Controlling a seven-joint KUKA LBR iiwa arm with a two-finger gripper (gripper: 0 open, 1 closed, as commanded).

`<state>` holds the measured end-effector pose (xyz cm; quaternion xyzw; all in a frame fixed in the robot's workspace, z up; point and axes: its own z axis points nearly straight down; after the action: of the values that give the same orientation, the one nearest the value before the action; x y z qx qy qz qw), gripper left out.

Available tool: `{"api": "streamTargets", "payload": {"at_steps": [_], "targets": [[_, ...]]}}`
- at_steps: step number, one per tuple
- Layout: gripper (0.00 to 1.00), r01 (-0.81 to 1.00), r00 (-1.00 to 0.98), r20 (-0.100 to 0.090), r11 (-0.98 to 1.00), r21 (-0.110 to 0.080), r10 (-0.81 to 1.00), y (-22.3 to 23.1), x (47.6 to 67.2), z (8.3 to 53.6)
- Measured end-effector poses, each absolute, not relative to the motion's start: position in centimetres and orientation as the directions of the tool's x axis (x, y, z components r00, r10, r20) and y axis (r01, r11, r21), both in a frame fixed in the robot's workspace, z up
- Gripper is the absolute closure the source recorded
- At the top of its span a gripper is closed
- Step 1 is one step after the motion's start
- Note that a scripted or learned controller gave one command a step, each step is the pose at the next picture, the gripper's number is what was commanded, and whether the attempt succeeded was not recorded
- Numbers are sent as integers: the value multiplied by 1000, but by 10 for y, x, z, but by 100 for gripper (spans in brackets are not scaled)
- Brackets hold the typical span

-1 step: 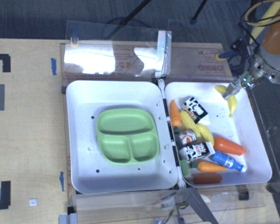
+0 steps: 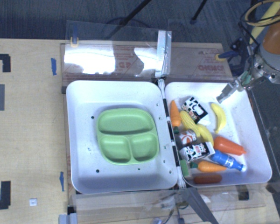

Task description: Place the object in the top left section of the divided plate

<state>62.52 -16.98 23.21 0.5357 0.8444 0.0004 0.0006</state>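
Progress: I judge the task not yet begun; the green divided plate point(image 2: 127, 135) lies in the left bin point(image 2: 79, 171) with all three sections bare
Object: no single item is marked out; the candidates all lie heaped in the right bin point(image 2: 259, 169), among them a banana point(image 2: 219, 116), a corn cob point(image 2: 188, 120), a carrot point(image 2: 210, 166) and a blue bottle point(image 2: 228, 161)
Gripper: I see the gripper point(image 2: 225, 95) low over the right bin's far corner, just beyond the banana, nothing in it
Fingers: I cannot tell whether they are spread or pressed together; the tip reads as one pale blur
Left to do: pick an item, carry it across, set it in the plate's top left section
Hard to make out: the arm is cut off at the right edge; the lower items overlap
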Motion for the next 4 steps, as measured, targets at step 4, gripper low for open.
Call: {"api": "streamTargets", "payload": {"at_steps": [4], "targets": [[0,180,-984,-5,984,3,180,42,656,275]]}}
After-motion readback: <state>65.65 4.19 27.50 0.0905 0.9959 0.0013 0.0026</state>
